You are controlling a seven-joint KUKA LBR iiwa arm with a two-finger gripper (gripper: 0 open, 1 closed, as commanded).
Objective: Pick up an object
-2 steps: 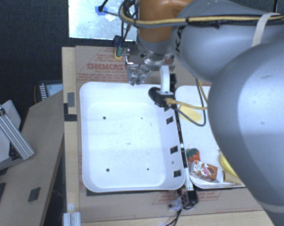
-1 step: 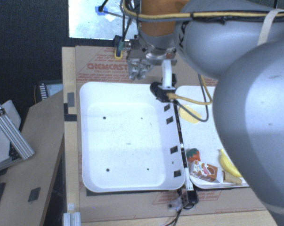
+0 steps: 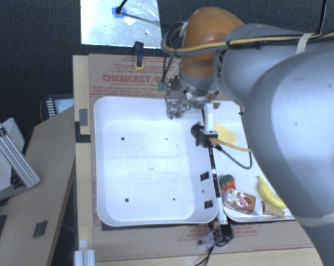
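Worktop (image 3: 56, 165): flat tan board, its near left part bare, carrying both bins; a sheet of printed cardboard lies under them.
Clips (image 3: 216, 236): small dark fittings with wires at the near edge, below the seam between the bins.
Left bin (image 3: 108, 204): shallow white plastic tray with rounded corners and a smooth, slightly glossy floor marked by a few small dark dots.
Right bin (image 3: 233, 214): matching white tray just beside the left one, much of it covered by the arm.
Snack packet (image 3: 240, 201): crinkly red and white wrapper in the near part of the right bin, with a small red and green piece touching its far end.
Banana (image 3: 268, 193): curved, smooth, yellow, lying just right of the packet in the right bin.
Yellow piece (image 3: 225, 134): flat, pale yellow, farther back in the right bin near the dividing edge.
Arm (image 3: 288, 121): broad, smooth grey casing reaching in from the right, with a rounded orange band (image 3: 208, 32) above the wrist and yellow cable along it.
Tool (image 3: 176, 108): small grey metal part over the far right corner of the left bin; whether its fingers are open or closed I cannot tell, and nothing is seen between them.
Foil sheet (image 3: 119, 13): shiny, crumpled, silver square at the far side.
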